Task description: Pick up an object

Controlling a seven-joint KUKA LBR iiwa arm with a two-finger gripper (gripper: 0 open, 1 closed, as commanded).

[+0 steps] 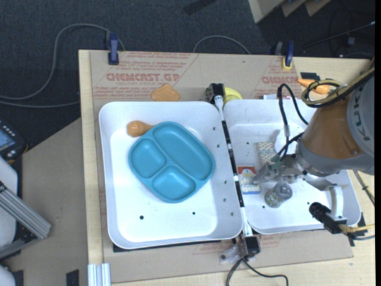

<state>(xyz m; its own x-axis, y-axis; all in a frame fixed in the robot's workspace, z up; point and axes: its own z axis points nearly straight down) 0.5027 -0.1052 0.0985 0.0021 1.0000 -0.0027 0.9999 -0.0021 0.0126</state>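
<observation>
My gripper [272,173] hangs low over the right bin [297,219], near its left side. Several small things lie around it: a pale speckled packet [265,152] just behind it, a red and white item [246,176] to its left by the bin's wall, and a round greyish object [277,193] right in front of it. Whether any of them is between the fingers is hidden by the wrist. The left bin [149,219] bears a blue divided tray [171,161] and an orange drumstick-shaped toy [139,127] at its back left.
The arm's orange band [333,133] covers the right bin's back right. Behind the bins on the board lie an orange piece [165,92] and a yellow object [231,94]. Cables run near the right bin's back edge.
</observation>
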